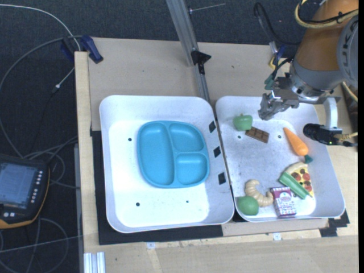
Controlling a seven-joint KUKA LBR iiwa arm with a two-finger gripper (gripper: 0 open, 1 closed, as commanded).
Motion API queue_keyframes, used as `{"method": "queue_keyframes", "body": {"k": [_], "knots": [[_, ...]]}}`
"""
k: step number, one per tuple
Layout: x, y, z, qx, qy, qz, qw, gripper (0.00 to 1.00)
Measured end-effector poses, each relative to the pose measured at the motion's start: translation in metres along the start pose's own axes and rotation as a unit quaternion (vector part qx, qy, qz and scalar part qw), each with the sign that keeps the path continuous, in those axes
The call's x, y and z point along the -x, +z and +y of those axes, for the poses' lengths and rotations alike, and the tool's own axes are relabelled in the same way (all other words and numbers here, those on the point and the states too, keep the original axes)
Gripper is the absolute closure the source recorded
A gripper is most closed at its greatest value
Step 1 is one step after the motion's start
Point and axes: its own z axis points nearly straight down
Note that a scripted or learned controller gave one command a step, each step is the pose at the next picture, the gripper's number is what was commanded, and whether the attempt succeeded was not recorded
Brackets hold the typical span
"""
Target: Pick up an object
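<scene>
Nearest the lens, along the right bin's [335, 201] front edge: a green ball [247, 205], a beige curl [260, 193], a pink box [284, 202] and a pizza slice [298, 179]. Farther back, a carrot [296, 141] lying on a slant, a brown bar [257, 134] and a green apple [243, 121]. Left bin [116, 209] bearing a blue divided plate [173, 153]. Reaching in from the right, a grey arm with an orange band; gripper [272, 110] hanging over the right bin's back edge, nothing seen between its tips; open or closed, cannot tell. Closest candidates for picking: apple, just left of the gripper and slightly toward the lens, and bar, just in front of the gripper, long axis running roughly left to right with a slight tilt. Probably a short move left and down for the apple; a round shape, likely to roll from an off-centre pinch.
</scene>
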Motion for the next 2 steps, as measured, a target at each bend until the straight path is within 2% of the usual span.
{"method": "queue_keyframes", "body": {"k": [1,2], "knots": [[0.009,-0.059,0.007,0.001,0.0,0.0,1.0,1.0],[-0.037,-0.059,0.009,-0.002,-0.002,0.001,1.0,1.0]]}}
